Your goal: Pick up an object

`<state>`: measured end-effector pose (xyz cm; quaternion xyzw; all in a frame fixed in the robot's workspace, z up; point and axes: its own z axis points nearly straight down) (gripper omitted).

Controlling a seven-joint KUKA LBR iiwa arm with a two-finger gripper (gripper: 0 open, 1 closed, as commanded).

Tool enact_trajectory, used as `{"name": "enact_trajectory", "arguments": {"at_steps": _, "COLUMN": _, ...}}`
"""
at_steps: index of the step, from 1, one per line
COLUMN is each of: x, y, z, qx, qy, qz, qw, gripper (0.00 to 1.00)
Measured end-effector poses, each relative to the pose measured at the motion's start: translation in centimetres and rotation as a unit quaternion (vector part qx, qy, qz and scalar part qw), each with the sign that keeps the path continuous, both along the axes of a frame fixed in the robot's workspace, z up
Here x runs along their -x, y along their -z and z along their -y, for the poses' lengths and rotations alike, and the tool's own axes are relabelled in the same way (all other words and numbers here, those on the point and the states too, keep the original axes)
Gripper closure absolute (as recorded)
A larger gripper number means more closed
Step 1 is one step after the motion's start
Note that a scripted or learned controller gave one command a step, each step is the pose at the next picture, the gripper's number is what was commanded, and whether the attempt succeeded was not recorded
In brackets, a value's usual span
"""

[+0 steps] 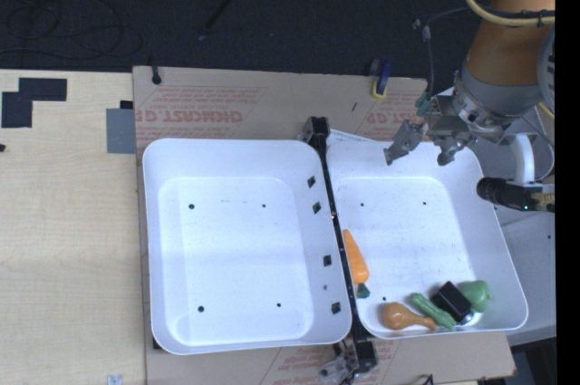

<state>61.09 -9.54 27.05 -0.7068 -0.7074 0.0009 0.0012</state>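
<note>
My gripper (421,149) hangs over the far edge of the right bin (489,234), its two fingers spread apart with nothing between them. Along the bin's left wall lies an orange carrot-shaped object (355,257) with a small teal piece (362,291) at its near end. In the near right corner sits a cluster: a tan gourd-shaped object (400,315), a green elongated object (432,309), a black block (451,301) and a round green object (475,293). All of these lie well below the gripper in the view.
The left bin (231,157) sits beside the right one, joined by a black clip strip (328,229). Both rest on a cardboard sheet (236,107). A blue and yellow clamp (381,77) stands at the cardboard's far edge.
</note>
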Motion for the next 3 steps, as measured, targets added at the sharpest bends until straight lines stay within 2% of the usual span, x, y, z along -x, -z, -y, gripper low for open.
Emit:
{"name": "enact_trajectory", "arguments": {"at_steps": 1, "x": 4.1, "y": 13.9, "z": 3.5, "qx": -0.0006, "qy": 0.002, "qz": -0.006, "qw": 1.0, "gripper": 0.0}}
{"name": "enact_trajectory", "arguments": {"at_steps": 2, "x": -2.7, "y": 18.4, "z": 6.1, "qx": 0.001, "qy": -0.002, "qz": 0.003, "qw": 1.0, "gripper": 0.0}}
{"name": "enact_trajectory", "arguments": {"at_steps": 3, "x": -2.4, "y": 17.3, "z": 6.1, "qx": -0.0004, "qy": 0.001, "qz": 0.0, "qw": 1.0, "gripper": 1.0}}
